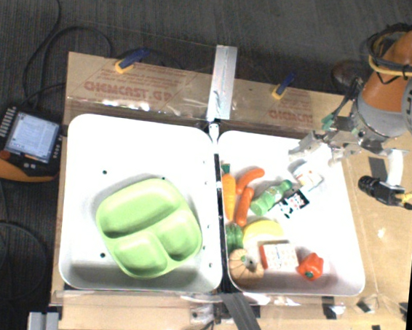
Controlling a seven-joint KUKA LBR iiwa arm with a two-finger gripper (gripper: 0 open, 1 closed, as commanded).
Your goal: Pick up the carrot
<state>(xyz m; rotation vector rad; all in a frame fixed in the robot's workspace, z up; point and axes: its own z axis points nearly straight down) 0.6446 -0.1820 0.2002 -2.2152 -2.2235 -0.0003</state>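
The carrot is a long orange piece with a green top, lying along the left wall of the right bin. Two more orange pieces lie just to its right, one curved and one straight. My gripper hangs over the far right part of the right bin, well to the upper right of the carrot and apart from it. It looks open, with nothing between its fingers.
A green bottle, a black-and-white item, a yellow piece, a white and red box, a red pepper and a tan round toy crowd the right bin. A green divided plate sits in the left bin.
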